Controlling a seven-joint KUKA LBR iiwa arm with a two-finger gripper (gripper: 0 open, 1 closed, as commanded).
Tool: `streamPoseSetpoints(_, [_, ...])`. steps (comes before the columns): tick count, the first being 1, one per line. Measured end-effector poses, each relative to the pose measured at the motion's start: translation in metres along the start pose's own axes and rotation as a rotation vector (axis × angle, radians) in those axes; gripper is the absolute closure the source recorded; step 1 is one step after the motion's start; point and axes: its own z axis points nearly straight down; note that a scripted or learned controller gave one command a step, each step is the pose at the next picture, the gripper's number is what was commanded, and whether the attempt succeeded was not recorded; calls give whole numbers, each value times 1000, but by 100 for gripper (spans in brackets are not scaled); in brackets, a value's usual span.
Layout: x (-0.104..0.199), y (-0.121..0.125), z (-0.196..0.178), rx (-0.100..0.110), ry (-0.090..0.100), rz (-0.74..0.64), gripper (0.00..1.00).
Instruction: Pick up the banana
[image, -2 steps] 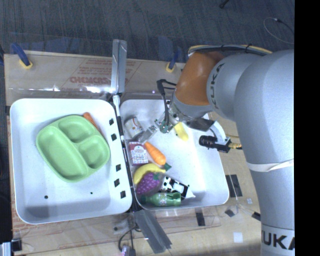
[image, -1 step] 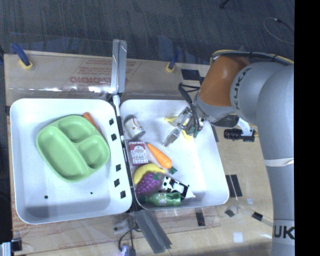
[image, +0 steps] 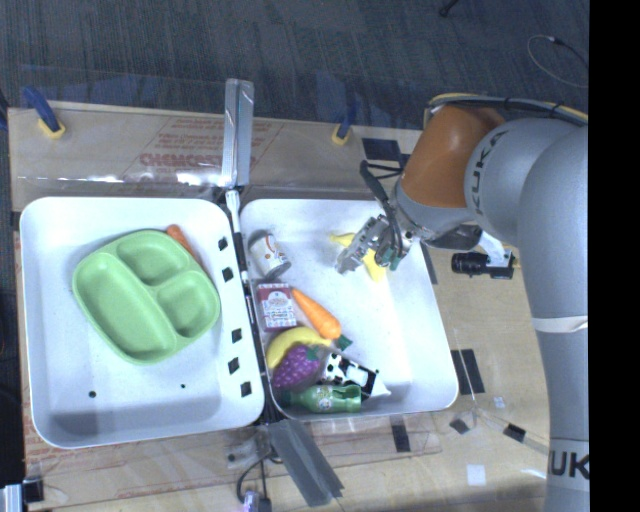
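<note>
The banana (image: 377, 266) is small and yellow and lies in the right bin (image: 420, 340) near its far right side. Its ends stick out on either side of my gripper (image: 370, 250), which covers its middle. The gripper is down low over the banana and stands open, one finger on each side of the fruit. The banana still rests on the bin floor.
Along the right bin's left side lie a small can (image: 267, 254), a red box (image: 276, 305), a carrot (image: 316, 314), a yellow fruit (image: 284, 345), purple grapes (image: 298, 367), a black-and-white item (image: 352, 374) and a green item (image: 328, 399). The left bin (image: 60, 400) holds a green divided plate (image: 147, 294) and an orange piece (image: 179, 238).
</note>
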Motion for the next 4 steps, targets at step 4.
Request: streamPoseSetpoints(4, [82, -9, 14, 3, 10, -28, 100])
